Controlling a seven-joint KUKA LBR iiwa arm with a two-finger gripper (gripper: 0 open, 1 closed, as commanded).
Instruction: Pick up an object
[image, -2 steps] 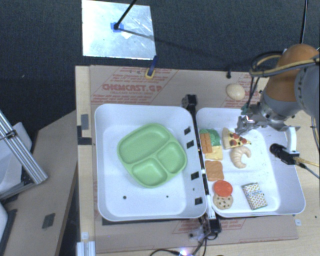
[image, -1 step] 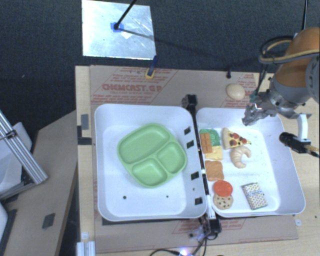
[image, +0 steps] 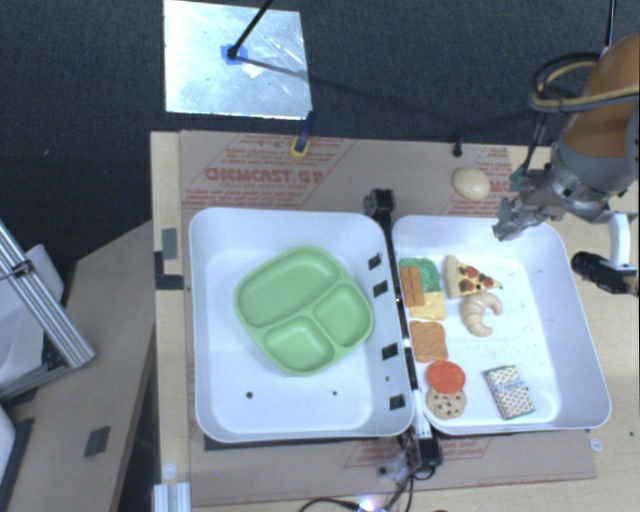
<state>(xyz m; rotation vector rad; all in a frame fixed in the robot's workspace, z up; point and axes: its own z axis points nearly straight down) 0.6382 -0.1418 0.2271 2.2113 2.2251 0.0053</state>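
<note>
Roughly: 1 green tray (image: 303, 309) L bin (image: 215, 400); 7 toy foods (image: 463, 331) R bin (image: 575, 380); pincer (image: 511, 224) state unclear.

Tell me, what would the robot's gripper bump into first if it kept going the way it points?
Probably the bare white floor of the right bin, near its top corner. The grey two-finger gripper points down and leftward; the pizza slice toy lies just beyond. Depth is hard to judge.
</note>
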